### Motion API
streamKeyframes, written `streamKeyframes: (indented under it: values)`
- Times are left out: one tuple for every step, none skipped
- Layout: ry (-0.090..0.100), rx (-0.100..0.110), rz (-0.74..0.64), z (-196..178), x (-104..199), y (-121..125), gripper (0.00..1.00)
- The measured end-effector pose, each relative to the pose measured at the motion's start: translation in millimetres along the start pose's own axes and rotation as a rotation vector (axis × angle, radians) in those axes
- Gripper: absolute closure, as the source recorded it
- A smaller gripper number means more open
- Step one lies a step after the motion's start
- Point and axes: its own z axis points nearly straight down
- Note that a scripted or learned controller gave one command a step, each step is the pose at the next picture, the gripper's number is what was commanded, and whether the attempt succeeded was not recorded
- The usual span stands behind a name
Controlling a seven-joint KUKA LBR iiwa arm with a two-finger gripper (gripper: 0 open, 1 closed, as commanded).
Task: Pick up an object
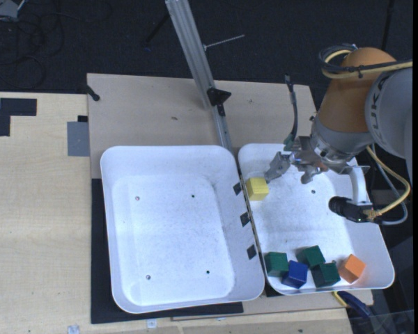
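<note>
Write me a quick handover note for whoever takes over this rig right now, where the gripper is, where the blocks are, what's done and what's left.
Gripper: open, holding nothing, hovering over the upper part of the right bin.
Yellow block: by the right bin's left wall, just left of and below the gripper.
Three green blocks, blue block and orange block: clustered along the near edge of that bin.
Left bin: beside it.
Done: no pick yet.
Left: grasp and lift one block; the yellow is nearest.

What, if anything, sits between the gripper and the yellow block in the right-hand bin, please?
Nothing visible does. The gripper hangs over the right bin, just up and right of the yellow block, with bare bin floor between them. The other blocks lie clustered at the bin's near edge.
</note>
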Motion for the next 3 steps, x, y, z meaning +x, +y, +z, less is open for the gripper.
streamKeyframes:
  values:
    - [-0.001, -0.006, 0.003, -75.7, -11.2, -20.3, 0.00]
    - [0.001, 0.003, -0.003, -8.1, 14.1, 54.9, 0.00]
    - [0.000, 0.003, -0.003, 0.6, 36.4, 55.0, 0.00]
